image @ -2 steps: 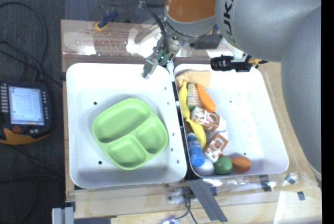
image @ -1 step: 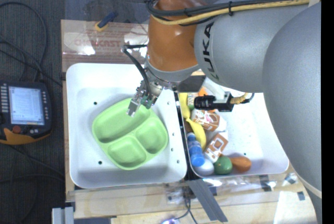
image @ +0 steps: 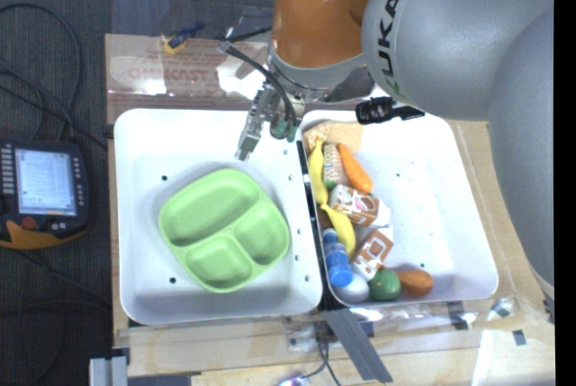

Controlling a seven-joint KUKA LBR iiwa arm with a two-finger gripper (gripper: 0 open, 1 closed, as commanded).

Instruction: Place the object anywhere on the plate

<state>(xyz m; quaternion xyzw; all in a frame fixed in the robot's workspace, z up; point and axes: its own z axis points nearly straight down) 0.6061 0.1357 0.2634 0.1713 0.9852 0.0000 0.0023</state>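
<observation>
so: gripper (image: 261, 125) hangs over the far right corner of the left bin (image: 144, 159), just beside the wall the two bins share. fingers look slightly apart, nothing visible between them; one slim finger angles down and left, with a small green bit near the wrist that seems part of the tool, not cargo.

plate (image: 225, 229), green, three compartments, sits in the middle of the left bin, a little toward its right wall. nothing on it.

objects to move all lie in the right bin (image: 450, 195), heaped along its left wall: banana (image: 317, 186), carrot (image: 355, 170), small printed boxes (image: 358, 206), blue bottle (image: 337, 260), and by the near edge a green ball (image: 385, 285) and an orange item (image: 416, 280). which one is the target, cannot tell.

risks, as judgement:
- no object in hand, so a move to the plate now delivers nothing.
- heap is tight; things touch and overlap. closing on one may catch a neighbour or squeeze it out sideways.
- heap hugs the shared wall; a finger coming down there may hit the rim.
- round items and the bottle may roll off the plate's shallow ridges if let go from height.
- plate is light and may slide if nudged.
</observation>
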